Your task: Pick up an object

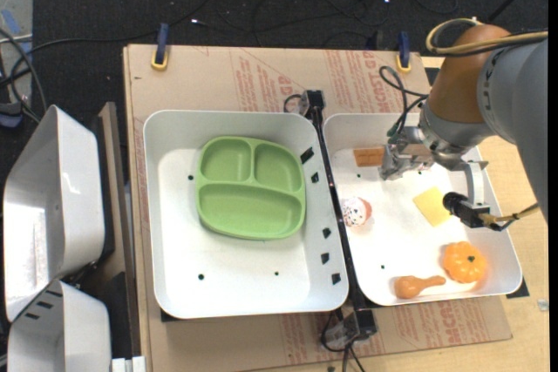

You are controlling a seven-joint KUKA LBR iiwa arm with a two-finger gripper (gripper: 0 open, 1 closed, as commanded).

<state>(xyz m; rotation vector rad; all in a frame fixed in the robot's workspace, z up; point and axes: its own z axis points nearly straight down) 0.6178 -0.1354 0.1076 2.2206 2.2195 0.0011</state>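
The gripper (397, 163) hangs low over the far part of the right bin (501, 287), just beside the small brown block (368, 157), probably the object it aims at. Whether anything is caught there, I cannot tell. In this bin lie five things, spread apart so each can be reached: the block, one yellow square (430, 206), one orange pumpkin (462, 261), one orange gourd (417, 284), one small white-and-red toy (355, 212). The left bin (166, 274) carries one green divided plate (251, 188). Both bins rest on the desk (227, 65).

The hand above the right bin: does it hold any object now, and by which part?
Nothing shows in the hand. It hangs over the right bin, beside the small orange block.
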